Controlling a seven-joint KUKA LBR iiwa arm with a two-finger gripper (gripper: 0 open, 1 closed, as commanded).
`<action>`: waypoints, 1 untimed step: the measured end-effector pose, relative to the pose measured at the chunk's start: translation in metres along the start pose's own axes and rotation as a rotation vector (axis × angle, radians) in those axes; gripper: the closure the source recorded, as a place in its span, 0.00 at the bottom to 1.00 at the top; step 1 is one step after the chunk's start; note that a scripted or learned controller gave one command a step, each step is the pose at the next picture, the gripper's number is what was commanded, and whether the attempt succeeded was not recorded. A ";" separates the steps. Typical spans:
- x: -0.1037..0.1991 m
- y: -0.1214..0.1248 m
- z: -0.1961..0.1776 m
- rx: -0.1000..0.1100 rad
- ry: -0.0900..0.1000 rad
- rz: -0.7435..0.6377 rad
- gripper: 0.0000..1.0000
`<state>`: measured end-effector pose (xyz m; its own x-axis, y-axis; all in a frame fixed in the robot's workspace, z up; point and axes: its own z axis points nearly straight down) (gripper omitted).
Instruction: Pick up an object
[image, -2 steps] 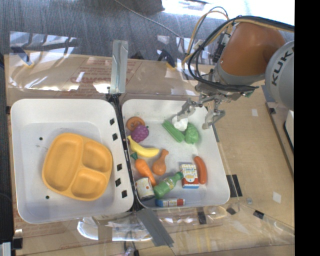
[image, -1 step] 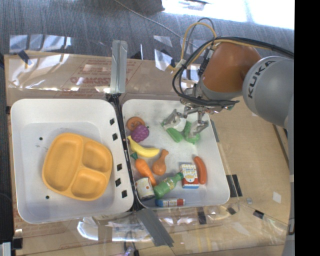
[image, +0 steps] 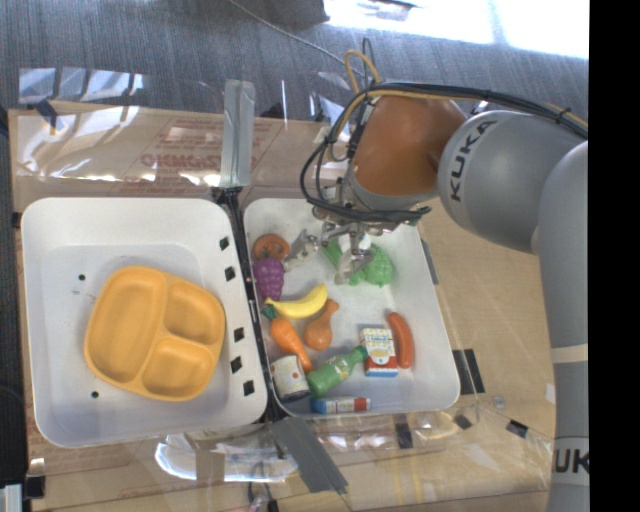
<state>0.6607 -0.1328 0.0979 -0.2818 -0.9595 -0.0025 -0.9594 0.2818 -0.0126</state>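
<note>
Under wrist, pincer (image: 343, 243) hangs low in right bin (image: 432, 300), upper part. Finger spread hard to read; cannot tell if it grips anything. Green vegetable (image: 372, 266) just beside tips, likely target. Donut (image: 270, 247) and grapes (image: 268, 276) to its left. Banana (image: 300, 303), carrot (image: 289, 342), sausage (image: 401, 340), bottle (image: 335, 370) lower. Yellow tray (image: 153, 331) far left, other bin.

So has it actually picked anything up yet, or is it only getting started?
Nothing looks lifted yet. The gripper is low in the right bin, close by the green toy, though a grip can't be made out. The banana and other toys lie on the bin floor. Gripping and lifting remain.
</note>
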 end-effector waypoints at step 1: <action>-0.002 0.098 -0.004 -0.012 0.002 0.080 0.00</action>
<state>0.5673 -0.1030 0.1010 -0.3572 -0.9340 -0.0010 -0.9340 0.3572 -0.0001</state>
